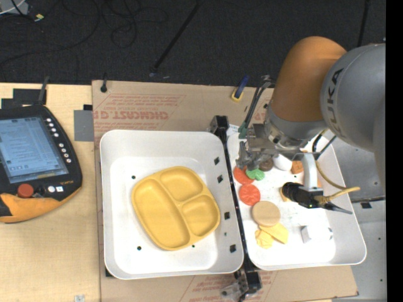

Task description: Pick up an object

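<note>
Gripper (257,158), state unclear, hovers over right bin (343,247) of toy food; left bin (119,150) holds yellow tray (174,206).

Even, fairly bright overhead light falls on the bench; both white bins (113,168) look slightly washed out. The yellow tray (175,206) shows soft sheen. Shadows are short and faint. The background at the top is dark. The picture is a little grainy and soft.
</note>
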`<state>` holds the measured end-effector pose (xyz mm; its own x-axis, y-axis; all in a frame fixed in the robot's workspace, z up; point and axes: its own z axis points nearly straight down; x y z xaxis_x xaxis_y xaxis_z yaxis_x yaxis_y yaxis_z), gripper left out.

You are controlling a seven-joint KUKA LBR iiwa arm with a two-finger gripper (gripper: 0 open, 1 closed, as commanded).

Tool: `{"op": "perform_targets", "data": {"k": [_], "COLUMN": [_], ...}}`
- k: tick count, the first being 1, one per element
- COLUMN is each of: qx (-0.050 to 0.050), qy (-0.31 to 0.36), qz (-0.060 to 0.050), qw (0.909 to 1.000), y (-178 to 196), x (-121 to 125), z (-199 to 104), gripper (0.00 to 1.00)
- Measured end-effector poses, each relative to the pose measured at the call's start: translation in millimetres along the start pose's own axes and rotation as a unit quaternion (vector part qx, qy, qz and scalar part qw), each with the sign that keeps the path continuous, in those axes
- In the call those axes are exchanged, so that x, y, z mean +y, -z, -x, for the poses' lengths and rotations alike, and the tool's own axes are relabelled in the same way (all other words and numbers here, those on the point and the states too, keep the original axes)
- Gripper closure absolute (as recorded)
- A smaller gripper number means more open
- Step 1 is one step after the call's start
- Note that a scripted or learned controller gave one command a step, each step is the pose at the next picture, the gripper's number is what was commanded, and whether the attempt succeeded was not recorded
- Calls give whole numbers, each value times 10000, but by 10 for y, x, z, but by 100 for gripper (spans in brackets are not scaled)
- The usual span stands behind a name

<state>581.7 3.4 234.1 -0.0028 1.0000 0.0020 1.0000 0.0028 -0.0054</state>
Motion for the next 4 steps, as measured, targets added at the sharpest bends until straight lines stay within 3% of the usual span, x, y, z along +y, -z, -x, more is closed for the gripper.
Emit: {"op": "perform_targets", "data": {"k": [1,2,4], "qx": [-9,-10,-8], "qy": [-29,-16,-21], "qz": [1,15,21], "qw": [10000,10000,10000], "y": [-68,-159,27], "x": [-170,-43,-77], "z": [27,-71,-46], "gripper": [100,100,100]}}
